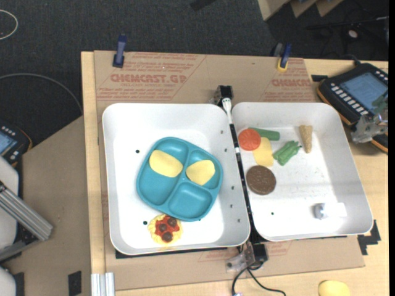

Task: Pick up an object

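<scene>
Blue tray (176, 193) w/ 2 yellow pieces, L bin (117, 165); end effector state: can't tell.

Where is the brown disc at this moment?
The brown disc lies in the right bin, near its left wall, just below the yellow piece and the red disc.

Right bin (345, 165) has the loose stuff bunched top-left: red tomato slice (249, 139), yellow block (263, 152), green pepper (286, 152), brown cookie (261, 180), tan cone (305, 137). Small grey piece (320, 211) sits alone lower right.
</scene>
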`<state>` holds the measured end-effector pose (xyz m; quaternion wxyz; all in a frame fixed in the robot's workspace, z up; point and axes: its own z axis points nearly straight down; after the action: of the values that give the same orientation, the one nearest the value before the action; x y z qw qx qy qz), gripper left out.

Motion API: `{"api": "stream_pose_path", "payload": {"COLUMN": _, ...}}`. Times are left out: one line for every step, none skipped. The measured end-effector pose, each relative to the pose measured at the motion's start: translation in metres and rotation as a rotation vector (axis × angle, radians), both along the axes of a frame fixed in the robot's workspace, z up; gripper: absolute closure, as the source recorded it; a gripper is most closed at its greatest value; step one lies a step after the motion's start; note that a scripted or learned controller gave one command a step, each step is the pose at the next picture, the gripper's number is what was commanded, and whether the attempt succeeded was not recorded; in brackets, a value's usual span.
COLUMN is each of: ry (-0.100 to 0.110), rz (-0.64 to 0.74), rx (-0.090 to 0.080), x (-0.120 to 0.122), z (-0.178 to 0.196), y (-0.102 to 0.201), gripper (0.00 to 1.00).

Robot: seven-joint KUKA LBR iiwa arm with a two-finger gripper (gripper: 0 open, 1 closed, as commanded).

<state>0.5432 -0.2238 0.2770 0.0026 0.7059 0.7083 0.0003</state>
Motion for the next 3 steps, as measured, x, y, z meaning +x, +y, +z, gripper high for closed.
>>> {"api": "stream_pose_path", "payload": {"ry": -0.002, "rz": 0.005, "rx": 0.003, "x": 0.014, "z": 0.019, "y": 0.077, "gripper": 1.00}}
{"api": "stream_pose_path", "payload": {"ry": 0.008, "rz": -0.008, "rx": 0.004, "x": 0.004, "z": -0.044, "y": 0.001, "gripper": 1.00}}
{"api": "stream_pose_path", "payload": {"ry": -0.007, "rz": 0.003, "rx": 0.001, "x": 0.013, "z": 0.040, "y": 0.053, "gripper": 1.00}}
